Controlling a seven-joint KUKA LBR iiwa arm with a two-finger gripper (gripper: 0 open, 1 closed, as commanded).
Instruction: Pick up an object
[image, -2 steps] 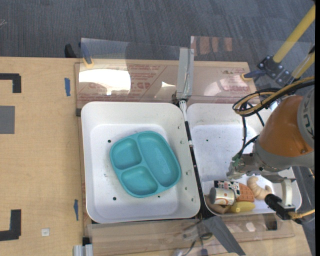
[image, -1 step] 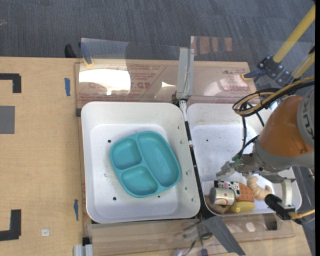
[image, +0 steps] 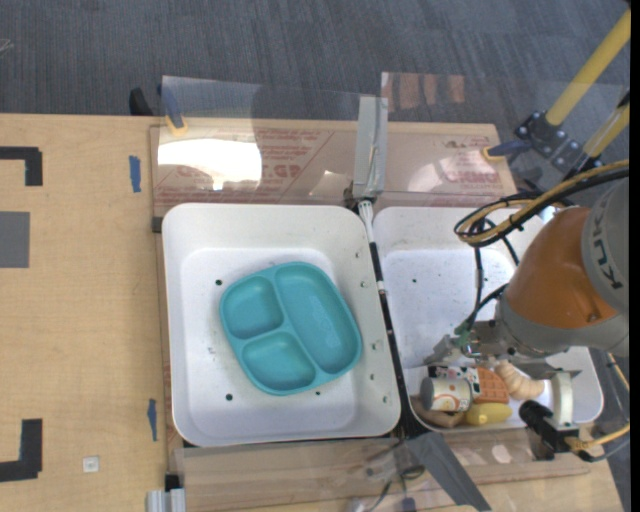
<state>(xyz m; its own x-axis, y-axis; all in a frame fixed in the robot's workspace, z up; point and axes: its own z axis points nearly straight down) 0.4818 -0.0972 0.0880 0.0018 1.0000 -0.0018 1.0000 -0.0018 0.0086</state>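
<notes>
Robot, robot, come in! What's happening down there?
Gripper low in the right bin, over the toy pile. Nothing seen held. Teal plate alone in the left bin.

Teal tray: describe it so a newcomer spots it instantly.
Two white bins sit side by side; look in the left bin. The teal tray lies flat at its middle, tilted askew. It has three compartments and is the bin's one coloured item.

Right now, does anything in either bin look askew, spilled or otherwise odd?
Nothing looks spilled or damaged. The teal divided plate lies flat but turned at an angle in the left bin. In the right bin, a few small objects are crowded together at the near edge, under the arm, too jumbled to identify individually.
</notes>
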